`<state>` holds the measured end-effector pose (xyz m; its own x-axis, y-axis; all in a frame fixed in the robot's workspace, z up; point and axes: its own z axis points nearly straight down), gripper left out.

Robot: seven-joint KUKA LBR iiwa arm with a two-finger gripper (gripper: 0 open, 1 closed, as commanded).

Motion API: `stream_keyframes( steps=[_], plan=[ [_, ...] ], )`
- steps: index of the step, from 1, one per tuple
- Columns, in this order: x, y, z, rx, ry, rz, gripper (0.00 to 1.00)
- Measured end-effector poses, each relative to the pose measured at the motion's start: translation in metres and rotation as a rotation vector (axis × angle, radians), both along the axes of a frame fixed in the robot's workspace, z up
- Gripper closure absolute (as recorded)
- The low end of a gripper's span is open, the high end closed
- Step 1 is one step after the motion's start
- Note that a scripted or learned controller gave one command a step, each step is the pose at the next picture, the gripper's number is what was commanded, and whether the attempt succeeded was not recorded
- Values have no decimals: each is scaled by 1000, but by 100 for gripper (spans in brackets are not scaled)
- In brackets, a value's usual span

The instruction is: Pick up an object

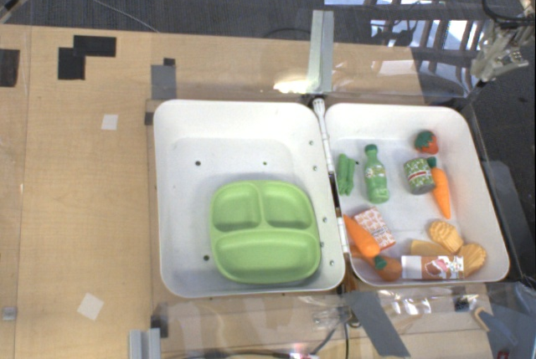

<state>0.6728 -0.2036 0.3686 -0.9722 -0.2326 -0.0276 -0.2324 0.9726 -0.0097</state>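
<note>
camera view: hand at upper right, beyond the right bin, grip state unclear

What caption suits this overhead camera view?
Green divided plate in the left bin; toy foods, including a green bottle, in the right bin.

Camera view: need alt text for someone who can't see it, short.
Two white bins sit side by side on a wooden bench: the left bin holds a green divided plate, and the right bin holds toy food, including a green bottle, a carrot and a small can. The gripper hangs at the upper right, outside the bins.
</note>
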Motion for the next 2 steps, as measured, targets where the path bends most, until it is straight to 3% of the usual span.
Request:
stream_keyframes(
  steps=[1,2],
  plan=[
    [2,1,15,-1,-13,2,100],
    [-3,-1,49,1,14,-12,100]
  ],
)
